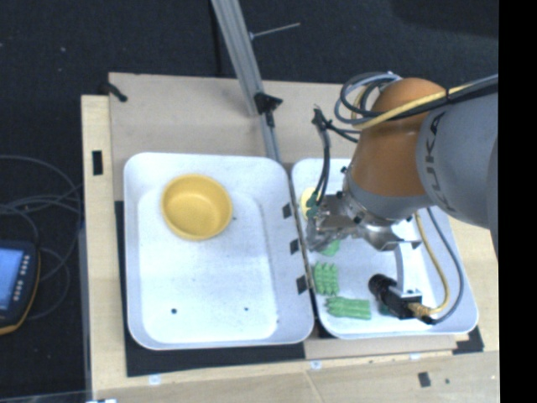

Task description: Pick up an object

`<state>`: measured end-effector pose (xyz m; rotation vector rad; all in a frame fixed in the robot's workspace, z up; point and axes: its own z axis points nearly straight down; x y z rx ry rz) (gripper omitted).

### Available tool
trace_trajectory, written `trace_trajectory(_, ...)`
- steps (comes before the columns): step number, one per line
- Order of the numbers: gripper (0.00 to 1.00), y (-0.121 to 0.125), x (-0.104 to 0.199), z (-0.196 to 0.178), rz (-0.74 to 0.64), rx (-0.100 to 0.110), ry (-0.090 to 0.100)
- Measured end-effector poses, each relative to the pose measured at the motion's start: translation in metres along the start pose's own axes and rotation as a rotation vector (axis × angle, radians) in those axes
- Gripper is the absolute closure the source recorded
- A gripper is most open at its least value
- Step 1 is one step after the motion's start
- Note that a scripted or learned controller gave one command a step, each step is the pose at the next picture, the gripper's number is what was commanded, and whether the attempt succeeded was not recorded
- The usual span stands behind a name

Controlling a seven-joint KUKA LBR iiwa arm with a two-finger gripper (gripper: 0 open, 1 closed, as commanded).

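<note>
Two white bins [138, 225]: gripper [323, 233], state unclear, above green blocks [325, 279] in the right one.

Left bin [151, 309]: yellow bowl [197, 207], far-left part. Right bin [457, 309]: green blocks [336, 292] near left; arm [411, 154] above, gripper [323, 225] lowered inside.

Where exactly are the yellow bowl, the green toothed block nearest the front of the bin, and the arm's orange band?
yellow bowl [197, 207]: camera view, the middle of its hollow.
green toothed block [349, 309]: camera view, its top face.
orange band [390, 145]: camera view, its rounded upper side.
</note>
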<state>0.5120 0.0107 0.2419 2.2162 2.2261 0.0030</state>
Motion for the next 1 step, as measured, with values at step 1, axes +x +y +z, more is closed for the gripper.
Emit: trace_trajectory(1,1.00,0.0063,0.0624,0.0011,-0.001,0.002,0.000)
